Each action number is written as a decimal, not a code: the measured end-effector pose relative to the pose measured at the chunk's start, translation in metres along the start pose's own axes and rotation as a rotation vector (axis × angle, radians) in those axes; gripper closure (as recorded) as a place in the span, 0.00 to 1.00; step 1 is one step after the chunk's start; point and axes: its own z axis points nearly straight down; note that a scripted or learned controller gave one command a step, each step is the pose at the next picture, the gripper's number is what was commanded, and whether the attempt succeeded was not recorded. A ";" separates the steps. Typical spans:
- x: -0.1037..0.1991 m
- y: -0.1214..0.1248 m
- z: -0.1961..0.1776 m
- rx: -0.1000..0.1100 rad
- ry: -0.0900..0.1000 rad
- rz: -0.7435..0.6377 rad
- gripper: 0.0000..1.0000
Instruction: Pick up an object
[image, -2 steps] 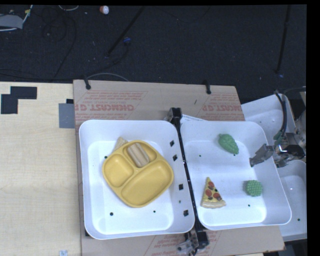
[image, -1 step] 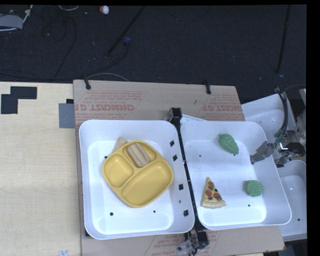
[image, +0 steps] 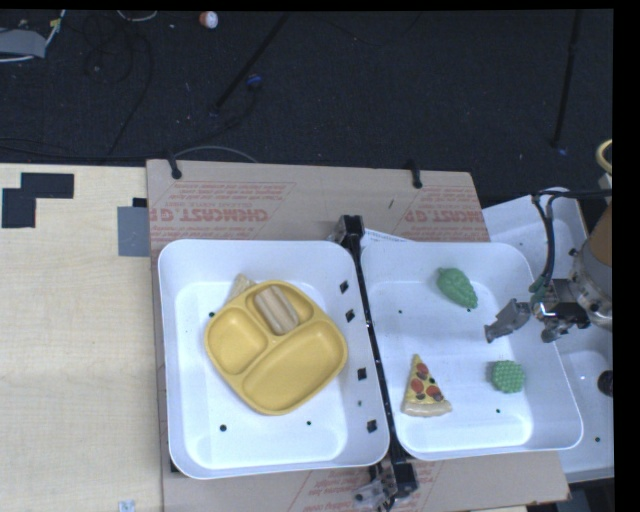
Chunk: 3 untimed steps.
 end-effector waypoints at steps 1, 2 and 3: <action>0.008 -0.007 0.049 0.001 0.001 0.000 0.00; 0.016 -0.002 0.097 0.001 0.001 0.002 0.00; 0.014 -0.002 0.085 0.000 0.000 0.004 1.00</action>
